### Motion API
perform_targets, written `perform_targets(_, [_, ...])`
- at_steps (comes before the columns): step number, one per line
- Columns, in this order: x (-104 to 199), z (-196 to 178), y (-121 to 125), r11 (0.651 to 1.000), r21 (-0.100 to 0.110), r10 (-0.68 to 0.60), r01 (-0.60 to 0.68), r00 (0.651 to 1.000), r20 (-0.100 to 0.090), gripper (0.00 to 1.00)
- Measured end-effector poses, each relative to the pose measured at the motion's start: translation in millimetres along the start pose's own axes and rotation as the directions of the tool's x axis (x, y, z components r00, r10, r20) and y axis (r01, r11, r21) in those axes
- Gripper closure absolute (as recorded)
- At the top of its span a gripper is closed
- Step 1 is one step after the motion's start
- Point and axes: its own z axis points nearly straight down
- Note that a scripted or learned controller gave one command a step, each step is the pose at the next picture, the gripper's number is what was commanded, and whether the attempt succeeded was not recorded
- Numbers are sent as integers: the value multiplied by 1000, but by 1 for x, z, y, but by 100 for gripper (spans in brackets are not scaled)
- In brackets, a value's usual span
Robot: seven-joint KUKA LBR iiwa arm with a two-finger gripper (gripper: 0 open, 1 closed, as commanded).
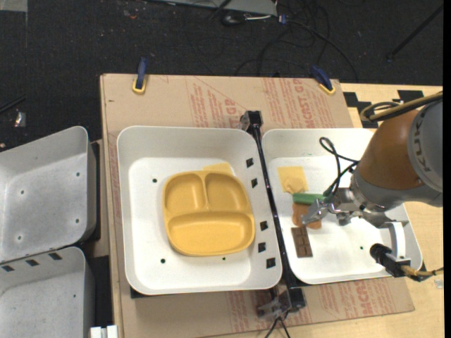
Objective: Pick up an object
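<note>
**Gripper low in the right bin, over small items**

I cannot tell how the jaws stand; from the camera view the gripper (318, 210) is small and crowded against what lies under it. It sits low in the right bin (338, 270), its tip at a green piece (304, 198) and a small brown-orange object (312, 220), touching or just above them. A dark brown bar (302, 242) lies just below on the bin floor, and a yellow sponge-like square (292, 178) lies just above. In the left bin (137, 210) I see a yellow divided plate (208, 212), with a pale yellow sheet (220, 168) peeking out at its upper edge. The arm's orange band (394, 150) shows at the right.
</note>
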Motion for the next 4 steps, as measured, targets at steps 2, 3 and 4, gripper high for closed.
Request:
perform_targets(2, [1,-8,1,1000,-8,0,0,1000,0,100])
perform_targets(3, [2,-60,-8,1000,-9,-3,3,1000,2,100])
perform_targets(4, [-2,-103,-8,1000,-10,-5,5,1000,3,100])
